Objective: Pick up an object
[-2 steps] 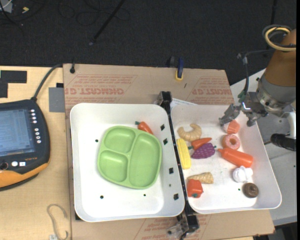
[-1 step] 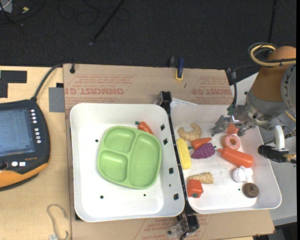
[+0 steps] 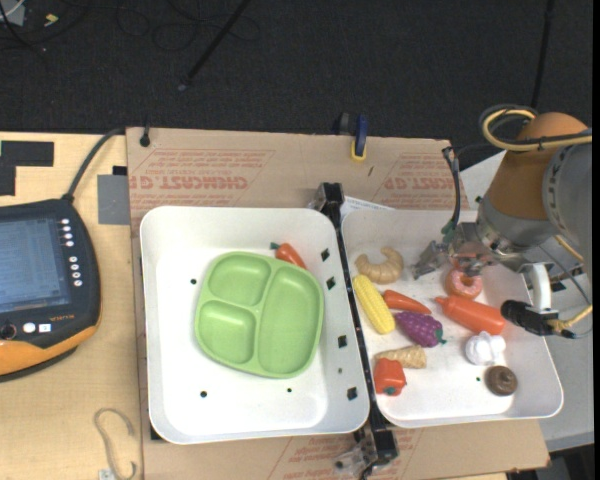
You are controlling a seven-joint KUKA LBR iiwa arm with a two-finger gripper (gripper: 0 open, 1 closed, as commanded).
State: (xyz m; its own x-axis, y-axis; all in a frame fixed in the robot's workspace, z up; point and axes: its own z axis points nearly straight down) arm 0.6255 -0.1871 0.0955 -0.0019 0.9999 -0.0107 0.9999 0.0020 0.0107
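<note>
The gripper (image 3: 458, 255) hung low over the right bin (image 3: 540, 393), fingers spread apart, gripping nothing. A pink ring toy (image 3: 467, 285) lay just at its five o'clock, touching the orange carrot (image 3: 472, 314).

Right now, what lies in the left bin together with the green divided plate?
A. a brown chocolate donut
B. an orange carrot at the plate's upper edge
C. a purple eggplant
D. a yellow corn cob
B: a small orange carrot lies at the upper edge of the green divided plate in the left bin, while the corn, the eggplant and the donut lie in the right bin.
</note>
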